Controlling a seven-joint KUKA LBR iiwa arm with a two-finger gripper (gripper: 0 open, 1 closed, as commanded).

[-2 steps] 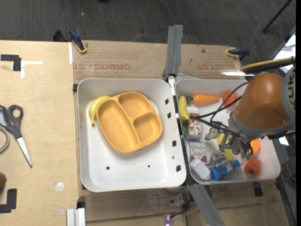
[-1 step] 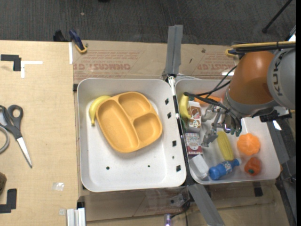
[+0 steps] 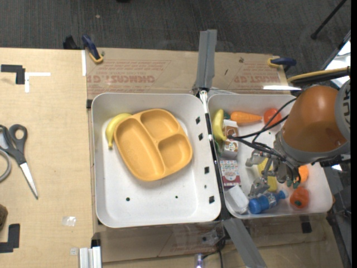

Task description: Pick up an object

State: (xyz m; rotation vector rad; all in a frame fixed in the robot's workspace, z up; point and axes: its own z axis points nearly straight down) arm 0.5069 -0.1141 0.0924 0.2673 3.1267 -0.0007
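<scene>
Here the step in hand appears to be the descent onto a target in the right bin (image 3: pixel 321 205), where the clutter lies: a blue bottle (image 3: pixel 266 202) at the near edge, a yellow piece (image 3: pixel 271 178) just above it, a small orange item (image 3: pixel 299 197) to the right, and a carrot (image 3: pixel 246 116) and a banana (image 3: pixel 218 123) toward the far side. The pincer (image 3: pixel 266 175) hangs low over the yellow piece and the blue bottle; which of them it is aimed at I cannot tell, and whether it is open or closed cannot be made out under the cables and wrist hardware. To do this well, in my judgement, the descent should be straight down and centred on one item, with the closing line across its narrow width; the bottle lies on its side and would likely roll if pushed off-centre. Neighbours touch, so a wide approach risks catching two. The arm reaches in from the right, its orange band (image 3: pixel 313 119) over the bin's right half, wrist pointing steeply down. The left bin (image 3: pixel 111 205) carries a yellow divided plate (image 3: pixel 153 144) and a second banana (image 3: pixel 114 127), well apart from the arm.
</scene>
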